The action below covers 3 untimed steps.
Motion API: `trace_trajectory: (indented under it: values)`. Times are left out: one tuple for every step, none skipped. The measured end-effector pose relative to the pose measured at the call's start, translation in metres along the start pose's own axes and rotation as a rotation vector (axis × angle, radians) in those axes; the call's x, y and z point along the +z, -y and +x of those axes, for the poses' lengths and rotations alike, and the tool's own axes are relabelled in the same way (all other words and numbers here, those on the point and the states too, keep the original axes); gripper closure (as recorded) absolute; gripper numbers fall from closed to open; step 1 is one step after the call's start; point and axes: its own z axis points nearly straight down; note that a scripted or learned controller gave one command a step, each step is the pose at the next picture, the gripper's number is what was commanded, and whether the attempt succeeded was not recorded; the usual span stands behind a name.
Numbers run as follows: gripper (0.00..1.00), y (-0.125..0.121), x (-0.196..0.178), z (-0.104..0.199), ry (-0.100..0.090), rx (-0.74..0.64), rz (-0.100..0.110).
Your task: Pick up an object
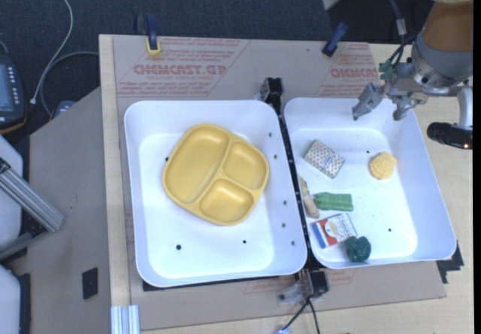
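Two spread fingers of the pincer (383, 105) hang released, holding nothing, over the right bin's (428, 174) back rim; descending there risks striking the wall, with the yellow cookie (382, 165) and patterned packet (325, 158) well apart.

LIGHT: bright, even, from overhead | GLARE: white bins (150, 250) near blown out, esp. right bin's near edge | SHADOWS: soft, short, under yellow tray (216, 173) | FOCUS: fairly sharp centre, slight softness at top-right corner | DISTORTION: mild slant, no edge warp seen
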Motion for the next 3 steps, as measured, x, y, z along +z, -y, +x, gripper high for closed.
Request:
trace_trajectory:
  values:
    - [0.00,-0.003,-0.009,0.000,0.003,-0.003,-0.015]
    - [0.00,0.000,0.034,0.002,0.002,-0.003,-0.011]
    - [0.00,0.005,0.078,0.002,0.002,-0.003,-0.009]
